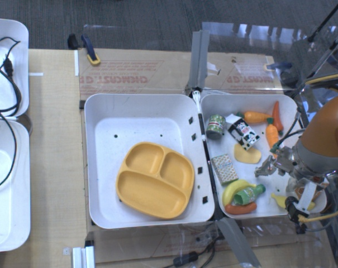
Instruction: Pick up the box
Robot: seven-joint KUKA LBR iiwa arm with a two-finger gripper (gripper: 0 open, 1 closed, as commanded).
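A small black-and-white box (242, 133) lies tilted in the upper middle of the right bin (213, 102). Below it, near the bin's left wall, lies a flat speckled green-grey box (224, 168). My gripper (269, 163) hangs over the right side of this bin, right of both boxes and just right of a pale yellow slice (247, 155). It is apart from the black-and-white box, and nothing shows in its grasp. The arm's orange band (325, 135) rises behind it at the right edge.
The right bin also holds a green can (215, 125), carrots (272, 124), a banana (234, 190), a green bottle (248, 194) and a red pepper (241, 208). A yellow divided plate (155, 179) lies in the left bin (101, 149).
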